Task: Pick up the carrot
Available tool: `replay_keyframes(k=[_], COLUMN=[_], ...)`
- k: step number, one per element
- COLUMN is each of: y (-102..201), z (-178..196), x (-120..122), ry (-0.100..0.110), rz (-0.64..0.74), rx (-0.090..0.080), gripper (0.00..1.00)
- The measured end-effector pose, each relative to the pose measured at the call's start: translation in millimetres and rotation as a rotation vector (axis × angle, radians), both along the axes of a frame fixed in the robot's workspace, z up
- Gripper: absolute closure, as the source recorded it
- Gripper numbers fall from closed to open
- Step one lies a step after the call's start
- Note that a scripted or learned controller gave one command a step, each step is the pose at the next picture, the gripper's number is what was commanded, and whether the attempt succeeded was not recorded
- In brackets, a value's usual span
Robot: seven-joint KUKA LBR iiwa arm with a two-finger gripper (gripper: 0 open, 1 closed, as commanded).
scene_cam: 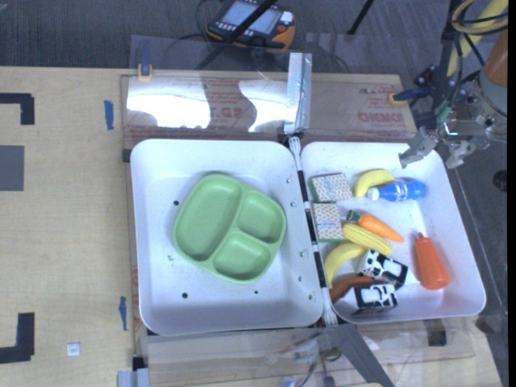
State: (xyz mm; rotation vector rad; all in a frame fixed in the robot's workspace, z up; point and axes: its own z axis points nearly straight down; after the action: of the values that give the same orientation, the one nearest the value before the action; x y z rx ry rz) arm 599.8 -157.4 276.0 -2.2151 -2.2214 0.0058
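The carrot [379, 227] is small and orange with a green top. It lies near the middle of the right bin [463, 240], resting against an ear of corn [367, 239]. My gripper [434, 153] hangs over the far right corner of that bin, well behind and to the right of the carrot. Its two fingers are spread apart with nothing between them.
Around the carrot lie a blue bottle [399, 190], two bananas [372, 181] [343, 258], an orange bottle [431, 261], two green packets [330, 188], cow-patterned toys [380, 269] and a brown sausage [351, 285]. The left bin [153, 176] holds a green divided plate [230, 226].
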Motion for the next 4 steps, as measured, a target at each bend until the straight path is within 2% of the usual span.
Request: replay_keyframes(k=[1, 2, 3, 4], y=[2.0, 41.0, 36.9, 41.7], z=[-134.0, -173.2, -189.9, -173.8], x=[-34.2, -64.2, -70.4, 0.4], ry=[-0.002, -0.029, -0.013, -0.004], rz=[0.021, 0.012, 0.252, 0.278], rx=[0.0, -0.003, -0.001, 0.001], gripper=[0.0, 0.0, 0.0, 0.0])
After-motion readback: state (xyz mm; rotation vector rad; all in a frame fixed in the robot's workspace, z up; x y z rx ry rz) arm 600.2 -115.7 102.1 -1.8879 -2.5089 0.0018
